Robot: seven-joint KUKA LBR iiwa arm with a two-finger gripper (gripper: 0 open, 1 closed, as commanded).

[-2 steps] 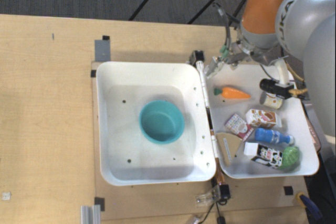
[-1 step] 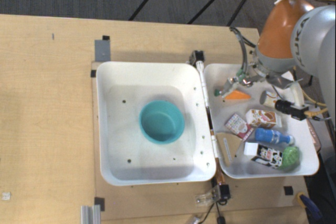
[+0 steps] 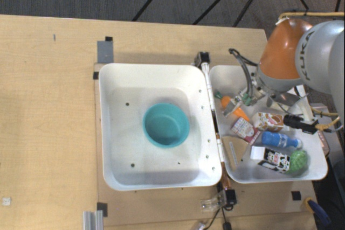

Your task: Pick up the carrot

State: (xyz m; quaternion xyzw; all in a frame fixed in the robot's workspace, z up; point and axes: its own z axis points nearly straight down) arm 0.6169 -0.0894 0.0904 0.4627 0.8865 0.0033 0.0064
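The wooden surface point(image 3: 48, 116) carries two shallow white bins side by side. The left bin point(image 3: 116, 89) holds a teal bowl point(image 3: 166, 125), which sits upright near the middle of the bin floor, a little toward the right wall.

The right bin point(image 3: 318, 169) is crowded. Near its left wall lies the carrot point(image 3: 239, 112), a small orange piece slanting down to the right, with another small orange bit point(image 3: 225, 100) just above and left of it. The gripper point(image 3: 245, 98) reaches down just above the carrot, close to it; whether it touches the carrot, and whether it is released or clenched, I cannot tell, as that part is small and cluttered. Just below the carrot lies a small reddish packet point(image 3: 242, 127), and beside that a printed wrapper point(image 3: 268, 120). Lower down a blue bottle point(image 3: 281, 141) lies on its side, with a black-and-white carton point(image 3: 276, 159) beneath it and a green ball point(image 3: 298, 160) at the lower right corner.

Over the bin's upper right hangs the arm point(image 3: 323, 56), grey with its orange band point(image 3: 280, 56).
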